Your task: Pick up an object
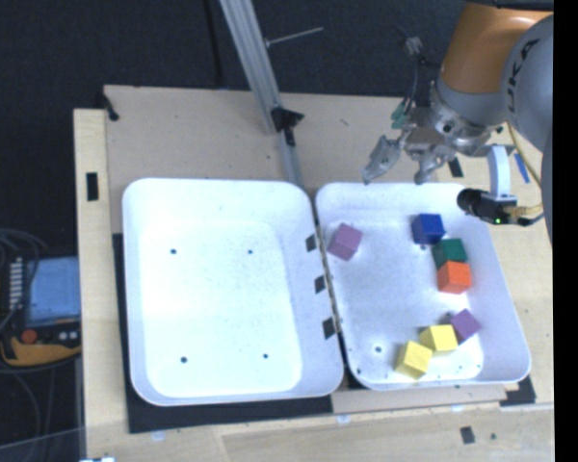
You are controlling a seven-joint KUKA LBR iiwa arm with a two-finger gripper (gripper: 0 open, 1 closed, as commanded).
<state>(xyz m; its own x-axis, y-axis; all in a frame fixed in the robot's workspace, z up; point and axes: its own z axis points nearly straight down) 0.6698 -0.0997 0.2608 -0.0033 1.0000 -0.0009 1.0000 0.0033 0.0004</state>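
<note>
My gripper (402,168) hangs over the far rim of the right bin (366,258), its two fingers spread open with nothing between them. Below it in that bin lie several cubes. A light purple cube (345,242) rests near the left wall. A blue cube (427,228), a green cube (450,251) and an orange cube (454,276) form a column toward the right. Near the front sit two yellow cubes (414,358) (439,338) and a purple cube (464,324).
The left bin (217,287) lies beside the right one, sharing a middle rim with black clips (320,284). A slanted metal pole (255,61) rises behind the bins. A blue device with cables (48,296) sits off the bench's left edge.
</note>
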